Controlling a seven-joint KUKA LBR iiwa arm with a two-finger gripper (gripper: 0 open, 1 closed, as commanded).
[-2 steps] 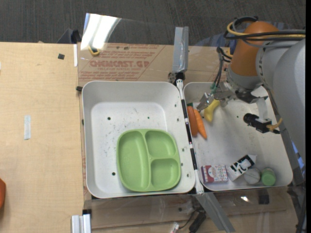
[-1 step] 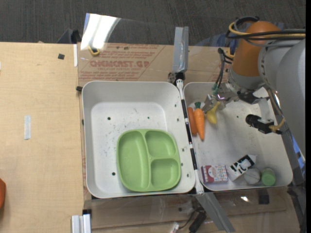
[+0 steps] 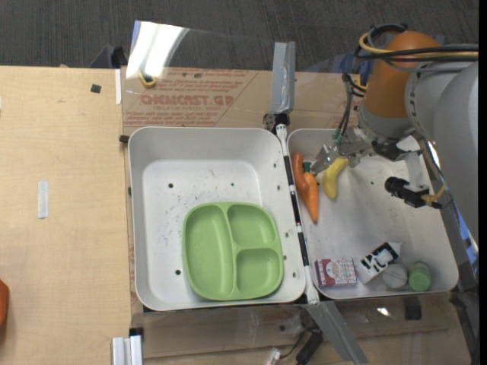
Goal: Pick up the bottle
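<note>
The bottle (image 3: pixel 411 278), pale grey with a green cap, lies in the near right corner of the right bin (image 3: pixel 426 226). My gripper (image 3: pixel 329 158) is at the far left of that bin, well away from the bottle. It hovers right over the top end of a yellow banana (image 3: pixel 332 179). The wrist hides its fingertips, and nothing is seen held between them.
An orange carrot (image 3: pixel 308 190) lies along the right bin's left wall beside the banana. A small red and white carton (image 3: pixel 336 271) and a black and white box (image 3: pixel 378 261) lie next to the bottle. The left bin (image 3: pixel 152 204) holds a green divided plate (image 3: pixel 233 251).
</note>
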